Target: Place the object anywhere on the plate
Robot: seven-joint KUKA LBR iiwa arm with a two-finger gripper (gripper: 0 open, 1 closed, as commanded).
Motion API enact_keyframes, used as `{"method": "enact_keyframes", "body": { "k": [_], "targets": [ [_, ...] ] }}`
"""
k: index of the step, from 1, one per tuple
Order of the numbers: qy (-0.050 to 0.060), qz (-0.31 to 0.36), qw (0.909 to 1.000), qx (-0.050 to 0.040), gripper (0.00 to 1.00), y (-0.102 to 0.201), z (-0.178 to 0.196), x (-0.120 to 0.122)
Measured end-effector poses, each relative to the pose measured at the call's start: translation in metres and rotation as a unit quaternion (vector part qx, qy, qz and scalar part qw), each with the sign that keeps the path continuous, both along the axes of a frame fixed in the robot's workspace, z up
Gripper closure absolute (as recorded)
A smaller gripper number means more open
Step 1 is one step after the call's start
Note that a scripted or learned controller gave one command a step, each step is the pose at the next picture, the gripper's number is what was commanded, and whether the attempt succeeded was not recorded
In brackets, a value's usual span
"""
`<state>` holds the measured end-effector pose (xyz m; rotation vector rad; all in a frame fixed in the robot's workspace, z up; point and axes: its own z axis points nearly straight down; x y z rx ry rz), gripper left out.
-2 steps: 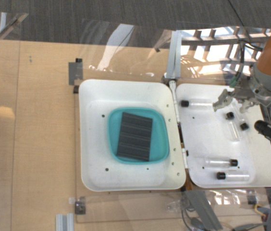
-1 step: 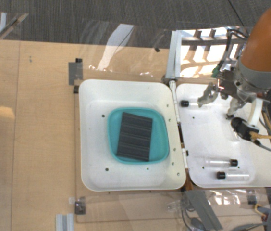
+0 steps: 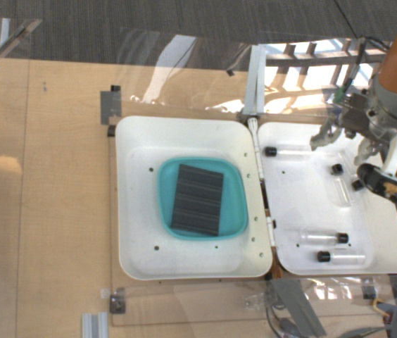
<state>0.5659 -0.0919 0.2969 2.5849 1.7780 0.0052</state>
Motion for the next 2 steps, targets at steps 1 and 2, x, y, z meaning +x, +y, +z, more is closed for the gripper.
{"method": "enact_keyframes", "body": {
  "k": [1,2],
  "targets": [
    [0.001,-0.054,0.9986,0.0004,0.00,-0.061,-0.028,-0.078],
    [-0.003,-0.154,0.9881,0.0008,0.00,-0.014,0.113,-0.059]
  ]
}}
